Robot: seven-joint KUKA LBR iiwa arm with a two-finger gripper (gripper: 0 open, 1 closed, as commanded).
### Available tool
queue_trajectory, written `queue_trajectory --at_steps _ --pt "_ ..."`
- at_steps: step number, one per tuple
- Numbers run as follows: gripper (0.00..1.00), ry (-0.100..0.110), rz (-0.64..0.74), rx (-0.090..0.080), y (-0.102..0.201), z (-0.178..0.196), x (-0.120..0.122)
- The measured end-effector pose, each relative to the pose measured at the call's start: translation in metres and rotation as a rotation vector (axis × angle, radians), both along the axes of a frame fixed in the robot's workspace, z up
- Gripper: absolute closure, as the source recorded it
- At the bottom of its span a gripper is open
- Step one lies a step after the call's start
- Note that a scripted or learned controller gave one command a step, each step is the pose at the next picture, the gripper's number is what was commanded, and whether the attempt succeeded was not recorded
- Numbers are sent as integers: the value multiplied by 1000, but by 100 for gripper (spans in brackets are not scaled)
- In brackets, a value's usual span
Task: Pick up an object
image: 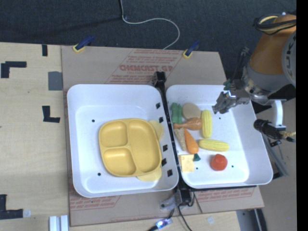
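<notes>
The right bin (250, 177) holds toy food: a red tomato (218, 162), two yellow corn cobs (206, 123) (213, 145), an orange carrot (191, 141), a green vegetable (176, 113), a beige round piece (190, 110), a drumstick-like piece (188, 124) and a yellow cheese wedge (186, 162). My gripper (221, 105) hangs over the bin's upper right part, just right of the upright corn cob, with nothing seen between its fingers.
The left bin (82, 105) holds a yellow divided plate (130, 146). Both bins rest on a cardboard sheet (139, 64) held by clips. A white cable (154, 20) lies behind. The arm's body (274, 57) fills the right side.
</notes>
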State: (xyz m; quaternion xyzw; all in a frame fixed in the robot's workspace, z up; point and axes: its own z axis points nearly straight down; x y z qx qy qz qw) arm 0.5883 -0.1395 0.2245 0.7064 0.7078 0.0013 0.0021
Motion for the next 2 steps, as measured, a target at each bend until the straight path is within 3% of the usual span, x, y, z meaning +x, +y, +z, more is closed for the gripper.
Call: queue_trajectory --at_steps 2 --pt "100 9 0 2 50 10 -80"
